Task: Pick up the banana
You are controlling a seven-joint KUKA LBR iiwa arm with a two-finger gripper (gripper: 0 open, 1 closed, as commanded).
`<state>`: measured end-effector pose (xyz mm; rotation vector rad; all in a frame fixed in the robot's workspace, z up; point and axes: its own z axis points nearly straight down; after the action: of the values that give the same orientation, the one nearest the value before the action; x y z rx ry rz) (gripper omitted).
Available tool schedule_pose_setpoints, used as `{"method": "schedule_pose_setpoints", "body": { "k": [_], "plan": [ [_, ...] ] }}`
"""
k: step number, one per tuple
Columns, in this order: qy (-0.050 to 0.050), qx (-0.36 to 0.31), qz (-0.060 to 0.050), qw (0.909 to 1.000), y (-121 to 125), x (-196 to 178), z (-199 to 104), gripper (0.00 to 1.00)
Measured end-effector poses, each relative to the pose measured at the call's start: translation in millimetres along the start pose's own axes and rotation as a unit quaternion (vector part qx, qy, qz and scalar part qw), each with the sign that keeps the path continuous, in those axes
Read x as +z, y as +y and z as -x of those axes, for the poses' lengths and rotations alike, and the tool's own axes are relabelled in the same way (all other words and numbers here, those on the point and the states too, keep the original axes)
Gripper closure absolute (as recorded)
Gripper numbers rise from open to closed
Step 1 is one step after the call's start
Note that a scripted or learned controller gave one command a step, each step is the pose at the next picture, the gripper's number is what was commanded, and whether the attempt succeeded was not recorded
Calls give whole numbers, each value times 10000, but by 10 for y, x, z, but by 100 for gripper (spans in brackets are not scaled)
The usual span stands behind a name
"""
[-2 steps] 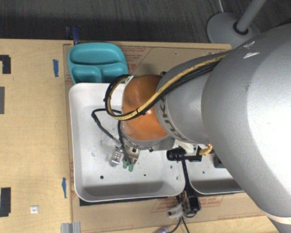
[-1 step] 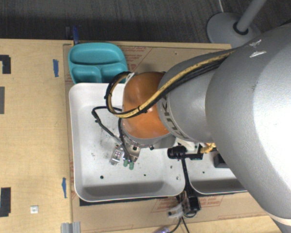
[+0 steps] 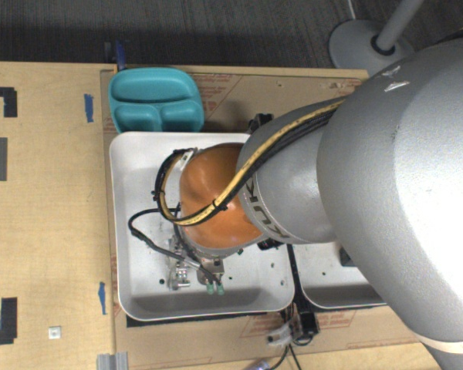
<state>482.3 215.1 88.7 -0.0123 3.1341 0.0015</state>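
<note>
Arm point(image 3: 386, 191): grey and very bulky from here. It covers the right side of the worktop and is cut off at the right and lower edges of the view.
Worktop point(image 3: 46, 206): cardboard-brown. Its left part lies bare, and its right part is behind the arm.
Left bin point(image 3: 127, 206): white and shallow, at mid-worktop. Its left wall and near rim are plain to see. The arm hides much of its floor and its right wall.
Right bin point(image 3: 332, 284): a strip of its near-left corner peeks out under the arm, towards the worktop's near edge.
Orange band point(image 3: 212, 199): hangs over the middle of the left bin, with the wrist below it pointing towards the near rim.
Teal tray point(image 3: 156, 99): moulded plastic at the worktop's far edge, just beyond the left bin's far rim. How deep it is cannot be judged.
Cables point(image 3: 147, 222): black loops off the wrist's left side, and a yellow one point(image 3: 293, 126) runs along the arm.
End effector point(image 3: 193, 272): low in the left bin near its near rim, a tangle of small metal parts. I cannot tell whether it is open or closed, or whether it has hold of anything.
Banana: I cannot tell where it lies.
Writing point(image 3: 216, 91): faint reddish print on the card by the far rim, too small to read.
Blue tape point(image 3: 89, 108): short strips to the left of the bin.
</note>
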Motion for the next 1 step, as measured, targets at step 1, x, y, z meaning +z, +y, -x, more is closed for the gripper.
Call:
{"method": "schedule_pose_setpoints", "body": {
  "k": [1],
  "plan": [
    [-15,7,12,10000,7,-101,9,100]
  ]
}}
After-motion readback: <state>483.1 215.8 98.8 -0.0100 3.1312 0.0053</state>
